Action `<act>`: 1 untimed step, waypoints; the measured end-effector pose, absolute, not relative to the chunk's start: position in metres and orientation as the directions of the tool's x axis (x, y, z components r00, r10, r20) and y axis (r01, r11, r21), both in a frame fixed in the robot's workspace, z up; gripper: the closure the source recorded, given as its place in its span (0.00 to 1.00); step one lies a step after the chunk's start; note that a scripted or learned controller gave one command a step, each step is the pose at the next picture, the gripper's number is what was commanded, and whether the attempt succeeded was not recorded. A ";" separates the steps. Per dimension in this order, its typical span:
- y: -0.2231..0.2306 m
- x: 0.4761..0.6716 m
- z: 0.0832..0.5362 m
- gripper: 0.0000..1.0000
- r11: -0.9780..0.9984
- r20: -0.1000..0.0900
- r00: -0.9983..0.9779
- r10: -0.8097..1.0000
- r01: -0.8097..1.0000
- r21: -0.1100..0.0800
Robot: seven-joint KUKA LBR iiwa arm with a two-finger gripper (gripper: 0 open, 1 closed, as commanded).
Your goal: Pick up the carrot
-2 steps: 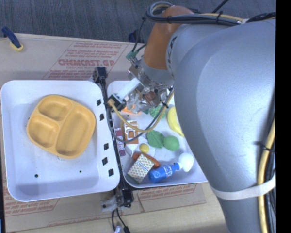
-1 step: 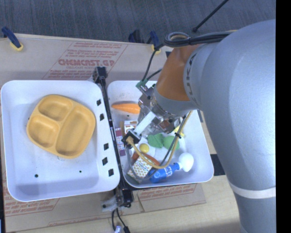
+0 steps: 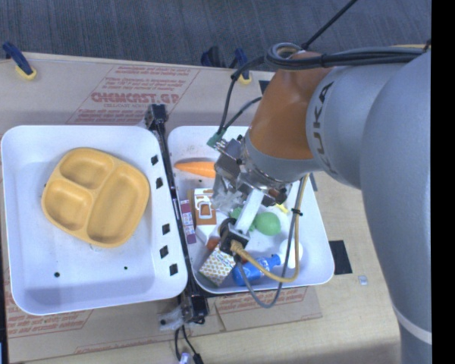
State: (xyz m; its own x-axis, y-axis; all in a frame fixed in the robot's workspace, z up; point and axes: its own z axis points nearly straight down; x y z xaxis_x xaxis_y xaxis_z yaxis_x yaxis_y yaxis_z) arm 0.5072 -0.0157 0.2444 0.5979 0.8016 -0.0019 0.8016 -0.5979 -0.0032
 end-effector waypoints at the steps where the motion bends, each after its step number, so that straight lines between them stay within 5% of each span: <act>1: 0.030 0.495 0.198 1.00 -0.626 -0.003 0.626 0.780 0.780 -0.006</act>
